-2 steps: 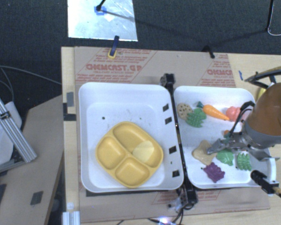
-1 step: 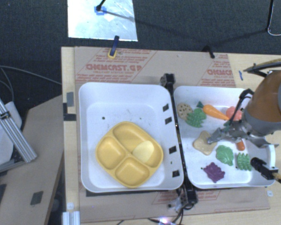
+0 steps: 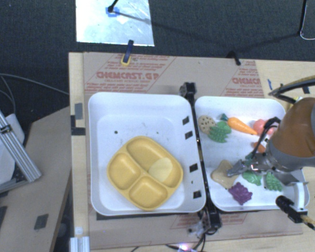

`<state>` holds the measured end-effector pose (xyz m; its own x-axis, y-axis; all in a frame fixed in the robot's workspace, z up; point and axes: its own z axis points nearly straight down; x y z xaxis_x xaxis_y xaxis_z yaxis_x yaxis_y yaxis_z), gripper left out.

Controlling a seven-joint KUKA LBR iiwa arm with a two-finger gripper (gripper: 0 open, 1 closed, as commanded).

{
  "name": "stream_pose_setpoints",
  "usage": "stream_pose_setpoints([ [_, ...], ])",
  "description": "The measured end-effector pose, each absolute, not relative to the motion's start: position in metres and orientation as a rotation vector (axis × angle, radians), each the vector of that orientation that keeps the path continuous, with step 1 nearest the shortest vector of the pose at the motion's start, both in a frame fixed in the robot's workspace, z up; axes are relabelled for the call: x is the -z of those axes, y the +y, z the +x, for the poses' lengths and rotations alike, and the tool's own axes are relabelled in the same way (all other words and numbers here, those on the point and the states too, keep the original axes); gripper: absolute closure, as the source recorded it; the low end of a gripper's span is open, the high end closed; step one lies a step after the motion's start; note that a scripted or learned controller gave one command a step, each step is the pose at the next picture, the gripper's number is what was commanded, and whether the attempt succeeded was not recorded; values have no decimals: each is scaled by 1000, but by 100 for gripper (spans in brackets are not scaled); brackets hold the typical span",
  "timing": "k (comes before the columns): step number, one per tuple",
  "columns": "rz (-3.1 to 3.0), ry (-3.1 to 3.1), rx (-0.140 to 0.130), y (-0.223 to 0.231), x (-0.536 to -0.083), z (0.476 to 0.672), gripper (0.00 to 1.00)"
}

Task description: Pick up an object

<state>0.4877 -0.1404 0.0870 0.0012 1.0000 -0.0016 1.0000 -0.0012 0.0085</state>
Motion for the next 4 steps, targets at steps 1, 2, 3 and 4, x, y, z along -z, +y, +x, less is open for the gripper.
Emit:
stream_pose_setpoints([
  [1, 2214, 2217, -12, -141, -99, 491, 100],
  [2, 2217, 2214, -6, -138, -87, 489, 100],
  [3, 2211, 2218, -6, -115, -87, 489, 100],
  [4, 2214, 2214, -6, -115, -87, 489, 100],
])
